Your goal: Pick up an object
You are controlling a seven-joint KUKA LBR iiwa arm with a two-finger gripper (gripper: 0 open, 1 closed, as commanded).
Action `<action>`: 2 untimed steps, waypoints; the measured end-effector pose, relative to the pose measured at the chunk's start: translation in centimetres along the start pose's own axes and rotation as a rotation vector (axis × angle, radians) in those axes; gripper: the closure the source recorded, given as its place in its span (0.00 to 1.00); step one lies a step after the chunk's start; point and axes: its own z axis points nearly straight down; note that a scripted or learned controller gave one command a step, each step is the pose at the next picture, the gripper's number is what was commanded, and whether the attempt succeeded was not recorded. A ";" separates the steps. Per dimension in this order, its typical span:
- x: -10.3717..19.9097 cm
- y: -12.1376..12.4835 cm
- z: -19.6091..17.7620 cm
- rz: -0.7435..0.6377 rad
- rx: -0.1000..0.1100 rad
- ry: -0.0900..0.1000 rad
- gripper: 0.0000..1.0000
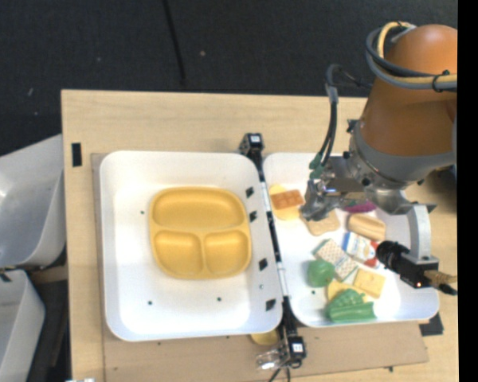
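A: We are hanging the gripper [317, 208] low over the right bin [296, 313], at the near edge of the toy food pile. Whether the jaws are spread or pressed together we cannot tell; the wrist is hiding them.

B: Nothing is showing between them, so we are not counting anything as held. The closest candidates are lying just beside the tool: the orange waffle-like piece [286, 201] on its left and the tan biscuit-shaped piece [325, 224] right under it.

A: We are judging that the descent should stay centred on one piece, not straddling two, since the pile is crowded and pieces are touching.

B: Agreed. These are looking like hard, smooth moulded plastic, so a flat piece may slip; we are favouring the bulkier shapes, such as the rounded green vegetable [320, 273] or the ridged green one [350, 306].

A: The yellow cheese wedge [370, 282] is flat-sided too. The yellow divided plate [199, 231] in the left bin [119, 237] is broad and shallow, poor for two fingers
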 end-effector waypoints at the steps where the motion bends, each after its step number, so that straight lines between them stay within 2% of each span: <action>1: 8.2 1.1 9.6 -0.010 0.013 0.000 1.00; 2: 6.9 4.4 9.7 0.000 0.003 -0.001 1.00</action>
